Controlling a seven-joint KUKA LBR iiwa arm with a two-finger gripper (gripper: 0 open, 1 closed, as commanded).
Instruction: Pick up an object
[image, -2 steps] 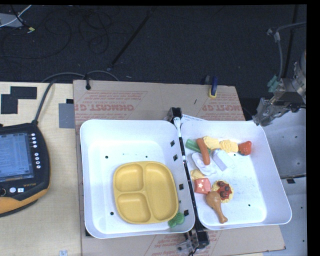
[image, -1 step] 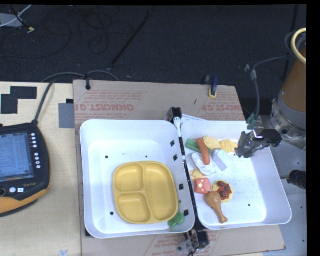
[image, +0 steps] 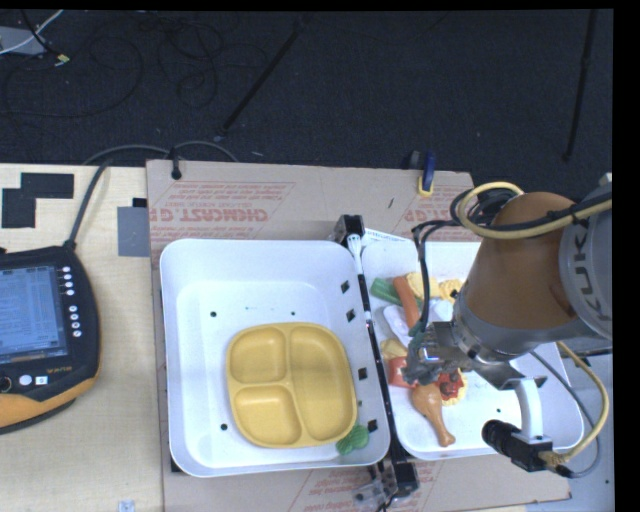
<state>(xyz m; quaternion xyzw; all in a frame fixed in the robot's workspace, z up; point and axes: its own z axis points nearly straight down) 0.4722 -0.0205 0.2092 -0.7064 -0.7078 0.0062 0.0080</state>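
Observation:
My gripper (image: 428, 366) hangs low in the right bin (image: 470, 440), over a heap of toy food. Just below it lies a tan drumstick-shaped piece (image: 434, 411), with red pieces (image: 402, 374) beside the fingers. A green piece (image: 385, 292) and an orange piece (image: 407, 291) lie at the back of that bin, with a yellow bit (image: 446, 290) and a white piece (image: 398, 321) nearby. The arm's orange band and wrist cover much of the bin. The dark fingers blend with the objects under them.
The left bin (image: 190, 300) holds a yellow divided plate (image: 290, 384). A small green object (image: 351, 441) rests at that bin's front right corner. A teach pendant (image: 38, 325) lies on the bench at far left. A black clamp (image: 350, 230) joins the bins at the back.

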